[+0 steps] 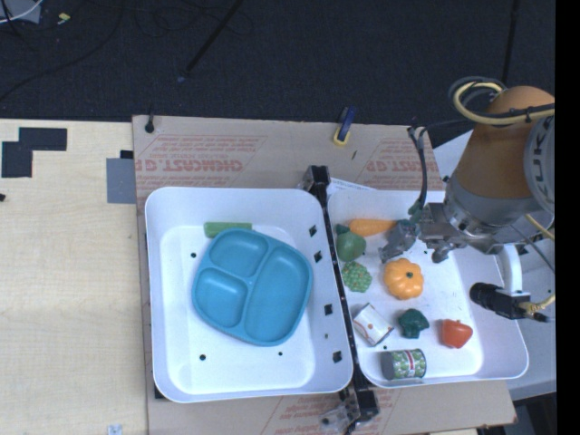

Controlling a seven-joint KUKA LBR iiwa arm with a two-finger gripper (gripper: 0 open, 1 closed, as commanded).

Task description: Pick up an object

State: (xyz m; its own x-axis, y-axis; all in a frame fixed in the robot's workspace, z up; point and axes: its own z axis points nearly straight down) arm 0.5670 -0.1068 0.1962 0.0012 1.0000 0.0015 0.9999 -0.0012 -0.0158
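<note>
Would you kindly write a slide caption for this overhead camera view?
Gripper poised above the pumpkin in the right bin; blue plate in the left bin.

1. Robotics lab bench, not a home or kitchen: grey KUKA arm point(494, 184) with orange band, mounted at the right, cables looped over it.
2. Two shallow white bins point(172, 243) clamped side by side on a taped cardboard sheet point(227, 157).
3. Toy food as test props: plastic pumpkin point(403, 279), small can point(403, 363), blue divided plate point(252, 285).
4. Loose cables point(54, 16) on dark carpet behind the bench.
</note>
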